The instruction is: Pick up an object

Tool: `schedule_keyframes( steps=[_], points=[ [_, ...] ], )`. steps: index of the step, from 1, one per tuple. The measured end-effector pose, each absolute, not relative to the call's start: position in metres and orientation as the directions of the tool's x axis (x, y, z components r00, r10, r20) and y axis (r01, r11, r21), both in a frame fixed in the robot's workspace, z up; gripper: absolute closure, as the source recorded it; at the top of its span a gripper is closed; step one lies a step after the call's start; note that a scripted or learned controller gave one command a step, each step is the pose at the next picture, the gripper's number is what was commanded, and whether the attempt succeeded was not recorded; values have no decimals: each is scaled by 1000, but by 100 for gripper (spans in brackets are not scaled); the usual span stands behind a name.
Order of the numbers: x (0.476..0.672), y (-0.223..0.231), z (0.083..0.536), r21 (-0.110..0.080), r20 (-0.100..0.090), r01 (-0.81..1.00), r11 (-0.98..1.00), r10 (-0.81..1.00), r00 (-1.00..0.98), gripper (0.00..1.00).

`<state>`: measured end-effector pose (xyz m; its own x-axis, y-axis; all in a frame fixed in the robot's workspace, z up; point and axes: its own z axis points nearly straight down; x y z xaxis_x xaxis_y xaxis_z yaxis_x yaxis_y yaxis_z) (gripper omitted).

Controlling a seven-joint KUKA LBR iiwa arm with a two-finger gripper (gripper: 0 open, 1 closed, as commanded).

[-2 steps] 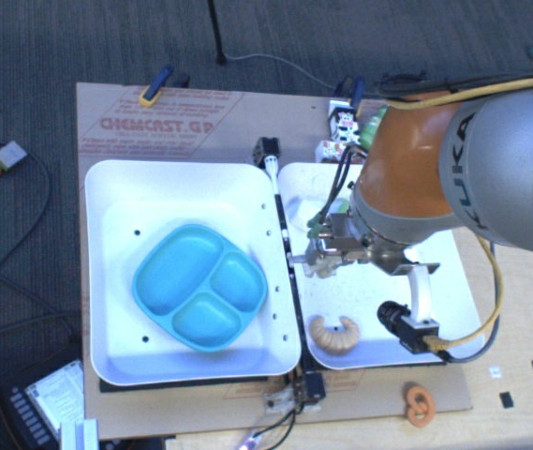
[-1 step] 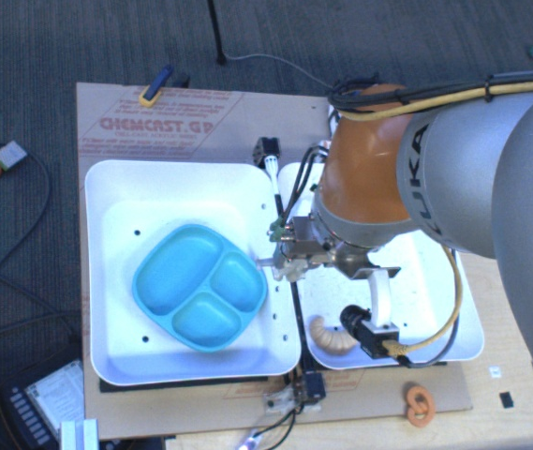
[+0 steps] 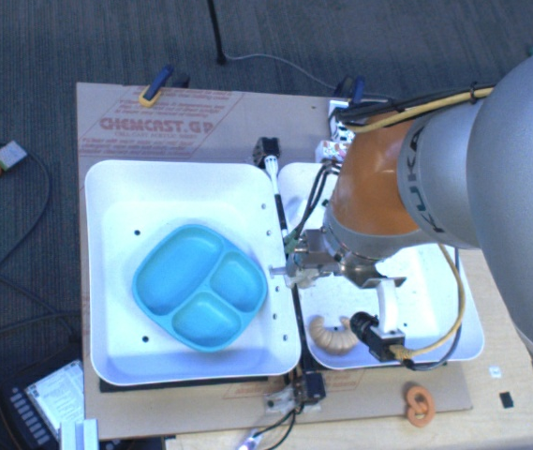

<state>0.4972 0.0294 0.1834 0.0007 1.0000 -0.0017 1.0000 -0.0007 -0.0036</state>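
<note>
A blue divided plate lies in the left bin, toward its front middle. In the right bin, a tan curved pastry-like object rests near the front left corner. My gripper hangs over the left edge of the right bin, close to the divider between the bins, above and behind the tan object. The big orange-banded wrist hides most of the right bin's floor.
A small orange ring-shaped thing lies on the brown board in front of the right bin. A blue and yellow clamp sits at the board's far edge. Cables and a small box lie on the carpet to the left.
</note>
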Motion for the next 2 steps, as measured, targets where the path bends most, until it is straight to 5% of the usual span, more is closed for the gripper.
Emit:
schedule_keyframes(
  steps=[1, 2],
  points=[
    [544, -64, 184, -1, -3, 1000, -2, 1000, 2, 100],
    [483, 15, 184, -4, 1, 1000, 1, 1000, -1, 100]
  ],
)
